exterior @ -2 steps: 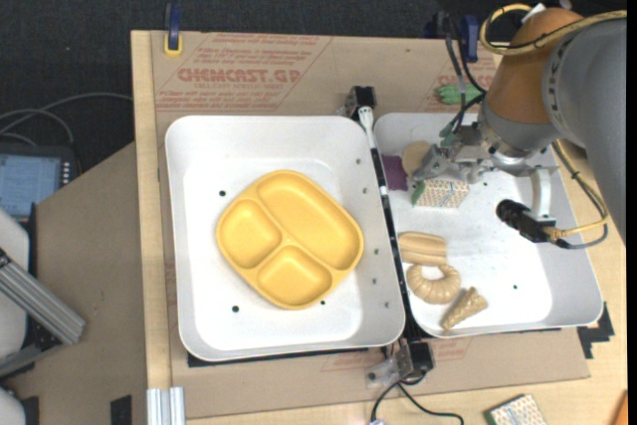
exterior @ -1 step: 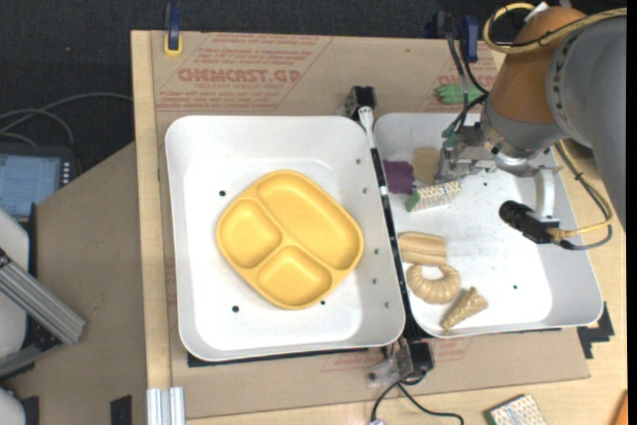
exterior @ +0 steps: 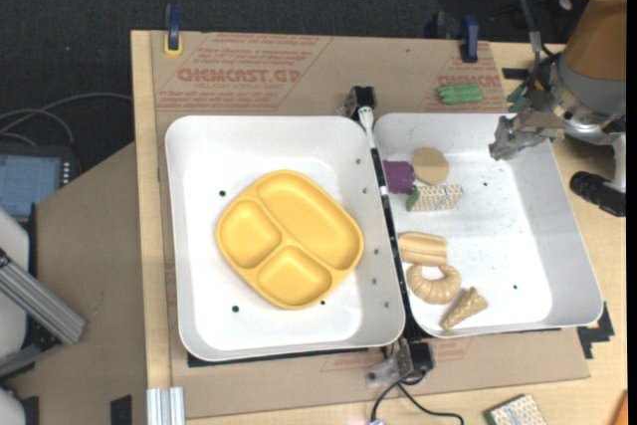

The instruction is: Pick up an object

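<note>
**Small toy foods wait in the right bin, gripper above its 1 o'clock corner**

Going left to right, the left bin [exterior: 189,244] carries a yellow divided plate [exterior: 289,237], broad, stiff and smooth; its raised rim is the only hold, and it looks too wide for an easy pinch.

The right bin [exterior: 537,244] holds the likelier picks, all bunched along its 9 o'clock side. At about 10 o'clock lie a purple piece [exterior: 398,176], a tan round piece [exterior: 431,164] just beside it, and a speckled wafer [exterior: 436,198] below them. Toward 7 o'clock sit a bun [exterior: 421,247], a ring pastry [exterior: 433,281] touching it, and a cone [exterior: 464,307] close by. These look like light, hard plastic toys, likely slippery, so they may skid or pop out of a pinch. I would take the bun across its short width, or the cone across its body; the ring's outer edge is a poorer bet.

The gripper [exterior: 506,142] hangs over the bin's 1 o'clock corner, well apart from the toys, holding nothing; I cannot tell how it is set.

The bin floors are smooth and white, with open room on the right bin's 3 o'clock side. The bins rest on cardboard on the desk [exterior: 90,214], with a green item [exterior: 460,95] at 12 o'clock beyond the right bin.
</note>
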Controlling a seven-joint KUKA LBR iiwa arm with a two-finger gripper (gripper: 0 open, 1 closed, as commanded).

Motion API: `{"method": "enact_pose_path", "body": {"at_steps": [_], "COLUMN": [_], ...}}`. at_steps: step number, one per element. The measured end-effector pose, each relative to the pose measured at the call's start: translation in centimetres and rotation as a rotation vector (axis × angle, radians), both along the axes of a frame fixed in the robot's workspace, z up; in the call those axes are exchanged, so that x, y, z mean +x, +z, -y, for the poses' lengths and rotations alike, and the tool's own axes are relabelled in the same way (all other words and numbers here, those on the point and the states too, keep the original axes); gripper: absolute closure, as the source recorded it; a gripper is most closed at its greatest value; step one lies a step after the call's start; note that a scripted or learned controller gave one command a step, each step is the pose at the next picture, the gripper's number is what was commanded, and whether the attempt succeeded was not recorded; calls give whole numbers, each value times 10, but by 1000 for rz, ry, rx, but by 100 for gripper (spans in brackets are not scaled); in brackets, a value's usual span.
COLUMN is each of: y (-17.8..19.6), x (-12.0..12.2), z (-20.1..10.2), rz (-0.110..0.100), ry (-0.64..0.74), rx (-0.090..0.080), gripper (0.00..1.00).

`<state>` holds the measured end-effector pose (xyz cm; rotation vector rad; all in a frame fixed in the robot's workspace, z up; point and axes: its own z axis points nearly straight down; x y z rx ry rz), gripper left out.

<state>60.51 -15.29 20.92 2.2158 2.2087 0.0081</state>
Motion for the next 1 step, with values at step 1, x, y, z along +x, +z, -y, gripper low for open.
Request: {"method": "enact_pose_path", "body": {"at_steps": [1], "y": [27], "x": [-3], "z": [-24], "rz": [-6], "ry": [6], "rx": [4], "gripper": [100]}}
